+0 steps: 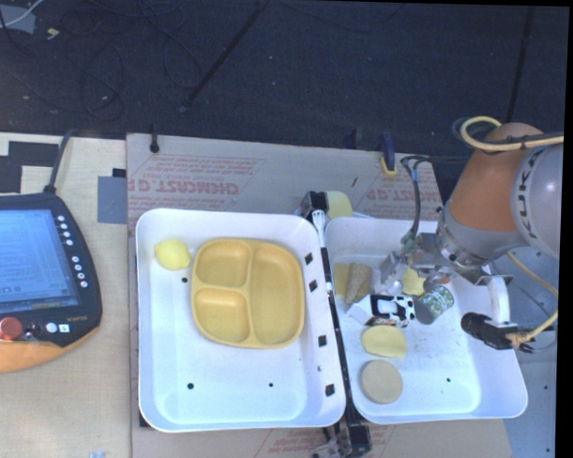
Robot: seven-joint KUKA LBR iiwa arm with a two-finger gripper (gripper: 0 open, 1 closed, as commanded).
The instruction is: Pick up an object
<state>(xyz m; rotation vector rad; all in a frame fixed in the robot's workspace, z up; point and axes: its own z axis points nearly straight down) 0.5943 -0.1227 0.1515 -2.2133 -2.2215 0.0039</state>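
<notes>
Bright, bluish-tinted, slightly soft picture

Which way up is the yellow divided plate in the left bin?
Right way up: the yellow plate lies flat in the left bin, its three hollow sections facing up.

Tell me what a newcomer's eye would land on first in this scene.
The big yellow divided plate in the left bin, with a small yellow ball-like item beside it at upper left. Then the grey and orange arm reaching into the right bin, its gripper low over a cluster of small objects.
</notes>
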